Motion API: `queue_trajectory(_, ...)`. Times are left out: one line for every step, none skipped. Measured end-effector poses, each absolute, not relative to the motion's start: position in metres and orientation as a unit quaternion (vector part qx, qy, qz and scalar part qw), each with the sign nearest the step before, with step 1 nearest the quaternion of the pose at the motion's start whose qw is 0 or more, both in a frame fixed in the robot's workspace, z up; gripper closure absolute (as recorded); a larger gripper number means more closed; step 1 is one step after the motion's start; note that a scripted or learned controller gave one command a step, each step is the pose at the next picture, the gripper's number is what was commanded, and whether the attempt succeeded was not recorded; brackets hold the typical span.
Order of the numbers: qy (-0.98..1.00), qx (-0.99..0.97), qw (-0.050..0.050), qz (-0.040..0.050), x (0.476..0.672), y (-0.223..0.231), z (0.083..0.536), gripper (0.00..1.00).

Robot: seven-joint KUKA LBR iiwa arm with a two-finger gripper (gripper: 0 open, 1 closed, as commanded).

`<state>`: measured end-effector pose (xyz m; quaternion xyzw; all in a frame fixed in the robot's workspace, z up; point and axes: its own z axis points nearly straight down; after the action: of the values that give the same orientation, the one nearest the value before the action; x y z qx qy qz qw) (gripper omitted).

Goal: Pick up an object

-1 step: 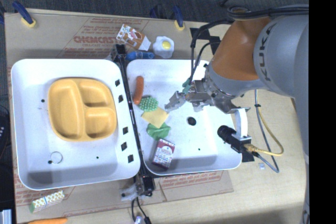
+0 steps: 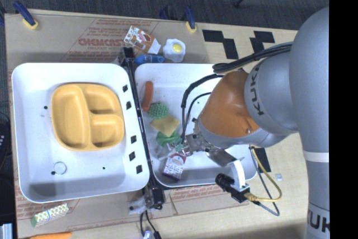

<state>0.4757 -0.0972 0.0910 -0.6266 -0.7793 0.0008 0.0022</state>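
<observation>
The right bin (image 2: 193, 179) holds a reddish sausage (image 2: 147, 95), a green knobbly piece (image 2: 158, 109), a yellow wedge (image 2: 166, 124), a green leafy piece (image 2: 168, 139) and a small dark-red carton (image 2: 174, 166). My arm, with its orange band (image 2: 226, 109), reaches over this bin from the right and hides its middle and right part. The gripper (image 2: 183, 149) is low over the bin's left half, right beside the leafy piece and just above the carton. Whether it touches either, I cannot tell.
The left bin (image 2: 28, 176) holds a yellow divided plate (image 2: 88, 116). Behind the bins lie a small printed carton (image 2: 137, 37), a toy fried egg (image 2: 174, 48) and a blue object (image 2: 148, 59). A wrapped packet (image 2: 50, 213) lies at the front left. Cables (image 2: 263, 193) trail at the front right.
</observation>
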Motion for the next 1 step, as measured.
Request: queue_trajectory(-0.686,-0.728,0.001,0.0008,0.4774,-0.0958,0.0912,0.00)
